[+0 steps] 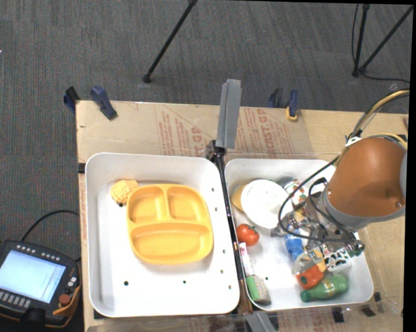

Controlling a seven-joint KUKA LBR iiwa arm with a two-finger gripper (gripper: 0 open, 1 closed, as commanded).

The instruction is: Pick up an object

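Observation:
My arm, with its orange band (368, 178), hangs over the right bin (285, 304). The gripper (306, 230) sits low among cables, just above a blue toy (294, 246) and close to a black-and-white spotted toy (339, 259). An orange piece (312, 276) and a green bottle (326, 287) lie toward the bin's front. A white round lid (265, 201) rests at the bin's back left, with a red tomato (246, 234) in front of it. Whether anything sits in the gripper is hidden by the wrist.
A yellow divided plate (170, 222) lies in the left bin (102, 260), with a small yellow bumpy toy (123, 190) at its back left corner. A marker (245, 260) and a green-grey block (258, 288) lie along the right bin's left wall. A grey post (228, 122) stands behind the bins.

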